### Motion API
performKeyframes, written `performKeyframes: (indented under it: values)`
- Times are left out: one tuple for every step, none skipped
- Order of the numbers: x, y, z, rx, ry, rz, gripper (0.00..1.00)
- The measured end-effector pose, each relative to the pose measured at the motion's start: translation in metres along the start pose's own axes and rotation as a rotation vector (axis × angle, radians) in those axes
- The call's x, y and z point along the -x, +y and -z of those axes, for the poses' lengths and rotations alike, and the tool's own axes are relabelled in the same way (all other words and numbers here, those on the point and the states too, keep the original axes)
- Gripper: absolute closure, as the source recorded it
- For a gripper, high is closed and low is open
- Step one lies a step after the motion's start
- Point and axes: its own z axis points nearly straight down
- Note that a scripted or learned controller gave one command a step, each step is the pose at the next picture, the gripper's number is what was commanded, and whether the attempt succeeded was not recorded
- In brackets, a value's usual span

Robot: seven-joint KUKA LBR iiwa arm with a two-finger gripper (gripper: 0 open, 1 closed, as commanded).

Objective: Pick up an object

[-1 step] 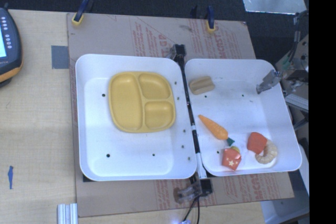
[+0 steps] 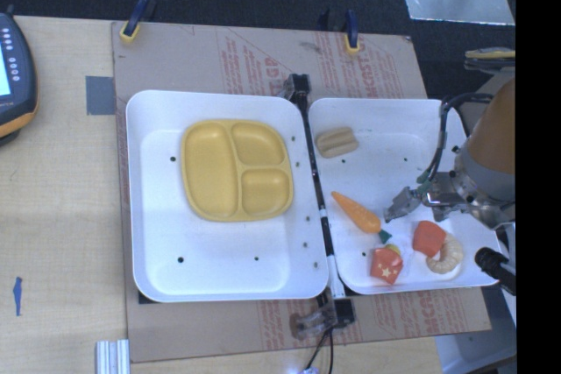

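Carrot (image 2: 357,212) nearest the gripper (image 2: 399,208), lying in the right bin (image 2: 386,114) toward its left wall, at about nine o'clock from the fingertips and just beside them. Looks like a toy: orange, tapered, glossy, pointed end toward ten o'clock, thicker end toward four o'clock with a dab of green. Probably light, stiff plastic, smooth enough to slip or roll; best pinched across the thick middle, fingers set square to its long axis, not at the narrow tip. Gripper fingers spread apart, nothing between them, hanging low over the bin floor. Other candidates close by: red piece with a star (image 2: 387,265) at six o'clock from the carrot, red block (image 2: 428,237) resting against a pale ring (image 2: 447,258) at four o'clock, tan bread-like piece (image 2: 336,142) at twelve o'clock. Yellow divided plate (image 2: 235,169) in the left bin (image 2: 158,258).
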Motion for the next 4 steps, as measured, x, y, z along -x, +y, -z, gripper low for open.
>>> performKeyframes:
  values:
    - [-0.044,-0.013,-0.077,0.01,-0.005,0.003,0.0]
    - [-0.044,0.037,-0.072,0.018,-0.007,0.001,0.0]
    - [-0.043,0.034,-0.062,0.012,-0.006,0.0,1.0]
    - [-0.11,0.021,0.032,0.02,-0.003,0.005,1.0]
